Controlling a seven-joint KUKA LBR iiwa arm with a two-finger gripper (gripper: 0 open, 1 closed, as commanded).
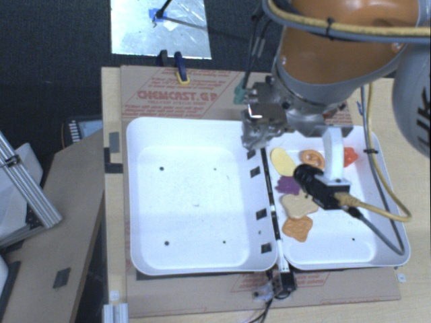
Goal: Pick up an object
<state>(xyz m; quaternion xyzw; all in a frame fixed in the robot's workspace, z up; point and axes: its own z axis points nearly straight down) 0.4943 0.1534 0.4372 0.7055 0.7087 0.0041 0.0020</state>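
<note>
Yellow toy [282, 160] just beside end effector [256, 140], right bin [337, 247]

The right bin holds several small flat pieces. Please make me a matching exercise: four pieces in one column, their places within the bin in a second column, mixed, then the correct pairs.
Pieces:
1. yellow oval flat piece
2. red flat piece
3. purple flat piece
4. orange-brown flat piece

Places:
A. nearest the front edge of the right white bin
B. just below the yellow piece, near the divider
C. far back, on the right side
D. far back, near the divider

Pairs: 1-D, 2-C, 3-B, 4-A
</note>
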